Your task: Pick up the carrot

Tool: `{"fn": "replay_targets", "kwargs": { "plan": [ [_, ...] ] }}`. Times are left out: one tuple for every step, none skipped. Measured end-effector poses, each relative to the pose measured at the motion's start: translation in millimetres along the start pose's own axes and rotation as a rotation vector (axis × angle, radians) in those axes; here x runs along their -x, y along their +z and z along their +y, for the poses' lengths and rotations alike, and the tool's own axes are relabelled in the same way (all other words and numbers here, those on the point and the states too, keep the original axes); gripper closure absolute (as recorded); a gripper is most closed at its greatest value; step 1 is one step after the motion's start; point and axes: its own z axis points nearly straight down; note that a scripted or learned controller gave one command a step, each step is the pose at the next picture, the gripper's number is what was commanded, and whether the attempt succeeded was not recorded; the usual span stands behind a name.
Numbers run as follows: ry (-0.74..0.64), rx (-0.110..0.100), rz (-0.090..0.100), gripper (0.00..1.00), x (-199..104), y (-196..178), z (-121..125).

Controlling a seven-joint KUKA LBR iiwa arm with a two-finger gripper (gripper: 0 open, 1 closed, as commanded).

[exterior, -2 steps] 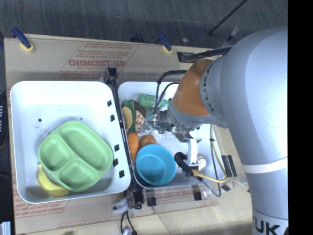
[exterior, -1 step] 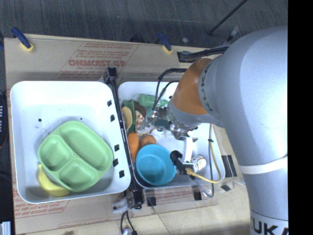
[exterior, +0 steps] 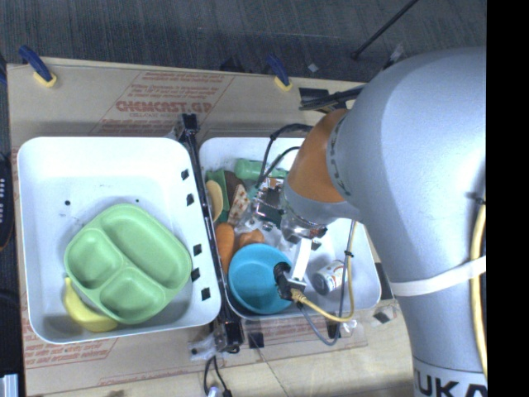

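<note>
Camera view. Located carrot (exterior: pixel 224 246) in right bin (exterior: pixel 368 281), lying along left wall, just beside blue bowl (exterior: pixel 258 278). Found hand (exterior: pixel 264 209) low, near carrot; cannot tell whether open or closed. Suggest shifting wallward, closing across carrot's narrow width, avoiding bowl.

You get soft, even light; the white left bin (exterior: pixel 41 222) is bright, and the near arm (exterior: pixel 421 180) looks slightly blurred.
</note>
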Motion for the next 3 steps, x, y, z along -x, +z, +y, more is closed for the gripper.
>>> {"fn": "replay_targets", "kwargs": {
  "plan": [
    [-0.008,0.011,0.001,1.00,-2,-10,2],
    [0.137,-0.015,0.002,1.00,33,-31,-50],
    [0.219,-0.014,0.011,1.00,-85,-102,-48]
  ]
}}
